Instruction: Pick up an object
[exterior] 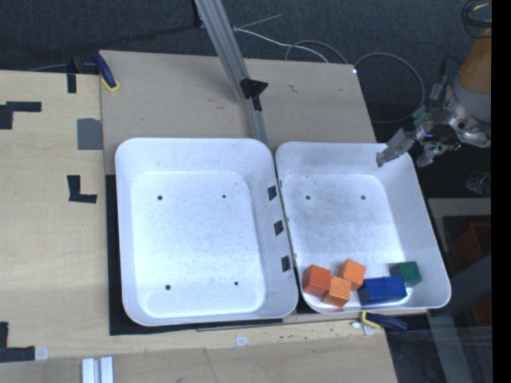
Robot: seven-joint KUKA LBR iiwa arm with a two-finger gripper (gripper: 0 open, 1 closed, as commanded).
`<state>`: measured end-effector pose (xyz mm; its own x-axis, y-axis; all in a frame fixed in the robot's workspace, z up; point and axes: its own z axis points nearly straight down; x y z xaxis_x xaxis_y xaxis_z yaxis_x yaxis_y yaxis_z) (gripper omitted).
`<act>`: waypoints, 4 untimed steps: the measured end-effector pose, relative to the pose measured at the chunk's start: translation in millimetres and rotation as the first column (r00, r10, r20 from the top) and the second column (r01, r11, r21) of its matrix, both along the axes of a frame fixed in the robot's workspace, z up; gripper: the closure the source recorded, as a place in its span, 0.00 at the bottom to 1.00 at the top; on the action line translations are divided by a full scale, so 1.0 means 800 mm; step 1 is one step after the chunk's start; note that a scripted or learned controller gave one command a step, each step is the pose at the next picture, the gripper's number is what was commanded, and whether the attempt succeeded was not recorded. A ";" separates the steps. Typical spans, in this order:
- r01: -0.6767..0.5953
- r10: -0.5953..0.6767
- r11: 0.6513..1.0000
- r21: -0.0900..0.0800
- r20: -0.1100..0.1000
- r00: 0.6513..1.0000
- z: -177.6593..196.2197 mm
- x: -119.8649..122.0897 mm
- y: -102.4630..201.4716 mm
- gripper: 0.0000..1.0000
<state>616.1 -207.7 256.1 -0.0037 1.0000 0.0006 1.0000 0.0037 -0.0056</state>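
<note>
Gripper [409, 148] hovers at the upper right, fingers spread, nothing between them, over the right bin's [415, 214] far corner. Orange blocks [335, 282], blue block [382, 291] and green block [409, 273] crowd the lower right; best target the green one, least hemmed in.

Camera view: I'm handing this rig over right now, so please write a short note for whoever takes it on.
Gripper: over the far right rim of the right bin, nothing between its fingers.
Objects: three orange blocks, a blue block and a green block sit clustered in the right bin's near corner. Left bin sits beside it.
Done: nothing picked up.
Left: move to the cluster, descend, grasp one block, lift.
</note>
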 end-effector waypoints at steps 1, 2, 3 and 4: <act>-0.001 0.001 1.000 0.000 0.000 1.000 -0.121 0.077 0.001 0.00; 0.001 -0.001 1.000 -0.002 0.005 1.000 -0.114 0.077 -0.001 0.00; 0.000 0.000 1.000 0.003 -0.004 1.000 -0.204 0.044 0.063 0.00; 0.002 -0.002 1.000 -0.001 0.004 1.000 -0.197 0.047 0.059 0.00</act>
